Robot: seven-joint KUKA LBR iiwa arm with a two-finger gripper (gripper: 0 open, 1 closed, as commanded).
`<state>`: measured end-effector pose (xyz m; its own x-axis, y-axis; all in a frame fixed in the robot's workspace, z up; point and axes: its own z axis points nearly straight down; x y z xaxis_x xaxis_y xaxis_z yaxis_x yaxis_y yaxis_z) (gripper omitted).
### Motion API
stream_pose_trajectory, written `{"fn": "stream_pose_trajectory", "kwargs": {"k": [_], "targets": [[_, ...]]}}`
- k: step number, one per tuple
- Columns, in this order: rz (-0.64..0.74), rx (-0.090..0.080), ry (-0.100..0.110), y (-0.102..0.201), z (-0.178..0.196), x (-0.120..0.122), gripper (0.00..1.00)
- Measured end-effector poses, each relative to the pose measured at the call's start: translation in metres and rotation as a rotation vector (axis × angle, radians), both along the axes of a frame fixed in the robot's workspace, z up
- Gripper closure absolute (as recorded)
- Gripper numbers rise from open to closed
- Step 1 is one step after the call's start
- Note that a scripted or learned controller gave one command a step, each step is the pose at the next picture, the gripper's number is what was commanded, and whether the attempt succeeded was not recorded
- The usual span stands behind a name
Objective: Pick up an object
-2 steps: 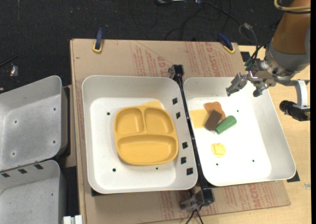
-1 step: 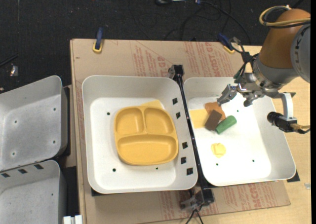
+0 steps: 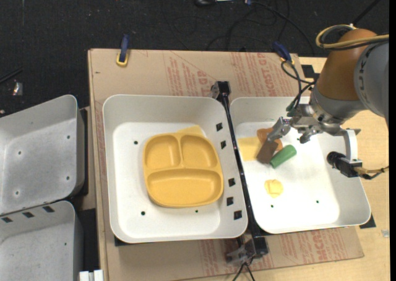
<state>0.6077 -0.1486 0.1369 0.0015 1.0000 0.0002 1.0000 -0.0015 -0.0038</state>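
A: What sits farthest left on the cardboard-covered worktop (image 3: 161,63)?

B: The left shallow white plastic bin (image 3: 120,150). A yellow three-compartment plastic tray (image 3: 183,170) lies flat in it, left of the black divider strip (image 3: 234,156) where the two bins meet.

A: And right of that strip?

B: The right shallow white plastic bin (image 3: 346,202). Just right of the strip lies a pale yellow flat block (image 3: 248,148). Next come a brown oblong block (image 3: 269,149) and, touching its right side, a green cylinder (image 3: 283,155), both tilted. Below them, nearer the front edge, is a small yellow lump (image 3: 273,187), apart from the rest.

A: The arm?

B: The grey arm with an orange band (image 3: 346,69) reaches in from the right of the strip. Its end effector (image 3: 296,130) hangs just above the brown block and green cylinder, fingers spread, nothing between them.
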Motion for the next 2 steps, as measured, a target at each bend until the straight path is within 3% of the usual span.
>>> {"fn": "stream_pose_trajectory", "kwargs": {"k": [1, 2], "targets": [[0.001, 0.000, -0.001, 0.001, -0.047, -0.001, 0.00], [0.000, -0.001, -0.005, 0.000, -0.034, 0.001, 1.00]]}}
